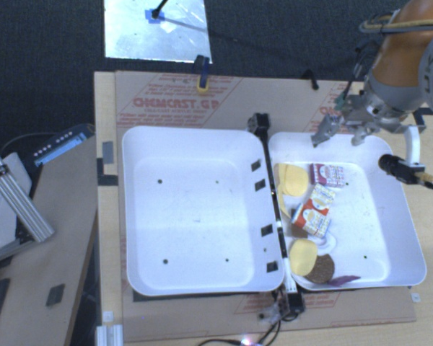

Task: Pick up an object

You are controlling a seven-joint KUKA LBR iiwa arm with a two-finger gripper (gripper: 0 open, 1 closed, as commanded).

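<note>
The tool [341,130] hangs with its two fingers spread and nothing between them, above the far rim of the right bin [390,262]. The objects lie in that bin's left half, well apart from the tool: a yellow piece [293,180], a red-and-white packet [327,174], a carton [314,218] and a brown disc [320,268]. The left bin [195,207] sits beside it on the surface [112,265].

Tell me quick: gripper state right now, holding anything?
Gripper: jaws open, holding nothing, above the far rim of the right bin.
</note>
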